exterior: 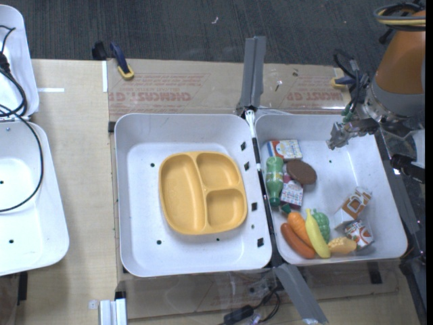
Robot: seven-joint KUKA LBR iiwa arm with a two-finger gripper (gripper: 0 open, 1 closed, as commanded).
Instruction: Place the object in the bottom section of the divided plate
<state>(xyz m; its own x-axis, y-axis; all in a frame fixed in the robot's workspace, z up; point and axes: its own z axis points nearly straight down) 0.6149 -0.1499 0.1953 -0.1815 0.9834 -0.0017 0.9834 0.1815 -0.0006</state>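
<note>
We start at the claw [340, 135], which hangs over the upper right part of the right bin [385, 181], near its back wall. It is small and dark against the white floor, and we cannot tell how it is set; we see nothing caught in it.

The main risk, as we judge it, is a poor pick. The toys below lie packed together: a green bottle [274, 179] beside a brown disc [302, 172], a small carton [287, 148] above them, and lower down a carrot [298, 227], a banana [316, 235] and two little boxes [358, 204] touching or nearly so. A descent into that crowd could nudge neighbours, catch two things or close on none. Which of them the task means we cannot say.

A second risk is the drop. The yellow plate [203, 191] sits in the left bin [135, 195], well apart from the claw, and its sections are shallow and share low ridges. A release slightly off could land the thing in the wrong one or let it roll over a ridge.

The arm [400, 66] enters from the right, its orange band high over the bin's far corner, the wrist angled down and leftward.
</note>
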